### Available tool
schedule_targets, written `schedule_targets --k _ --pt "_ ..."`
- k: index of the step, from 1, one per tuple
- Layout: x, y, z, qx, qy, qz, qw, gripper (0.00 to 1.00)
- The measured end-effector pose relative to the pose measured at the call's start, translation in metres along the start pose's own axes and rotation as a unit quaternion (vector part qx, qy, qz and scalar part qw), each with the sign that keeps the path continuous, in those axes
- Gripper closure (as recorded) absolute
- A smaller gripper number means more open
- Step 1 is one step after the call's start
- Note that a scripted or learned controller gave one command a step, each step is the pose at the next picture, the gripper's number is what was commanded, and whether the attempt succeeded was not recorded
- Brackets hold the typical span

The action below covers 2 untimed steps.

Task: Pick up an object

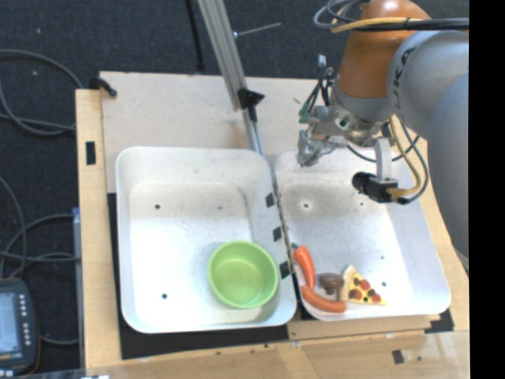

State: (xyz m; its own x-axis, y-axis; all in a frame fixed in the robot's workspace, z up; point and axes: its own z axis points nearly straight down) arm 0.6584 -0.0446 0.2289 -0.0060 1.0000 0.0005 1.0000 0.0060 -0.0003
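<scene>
Start at the near edge, because that's where your pickable stuff is. In the right bin [410,243], jammed into the near-left corner, you've got an orange carrot [304,264], a reddish sausage-looking piece [323,300], a small brown lump [331,283] and a pizza slice [361,288]. They look like toy food to me, so I'd guess light, stiff and a bit slick, nothing fragile. The catch is they're all touching or just beside each other and hard up against the bin wall, so a clean pinch is going to be awkward. If it were me, I'd go for the carrot across its narrow middle, since it sits a little apart from the pile at its upper end.

Over in the left bin [158,180], the green bowl [243,273] sits near the front right corner, upright and on its own. Probably light plastic; you'd have to grab the rim, one finger inside and one outside.

Further back, the gripper [309,153] hangs over the far-left corner of the right bin, well apart from all of it. You can't really make out the tip from this angle, so I cannot tell how it's set, and nothing seems to be in it.
</scene>
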Motion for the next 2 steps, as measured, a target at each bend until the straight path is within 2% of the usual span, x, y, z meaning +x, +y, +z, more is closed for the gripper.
schedule_targets --k 2 --pt "0.095 -0.023 0.003 0.0 0.001 -0.001 1.0 1.0"
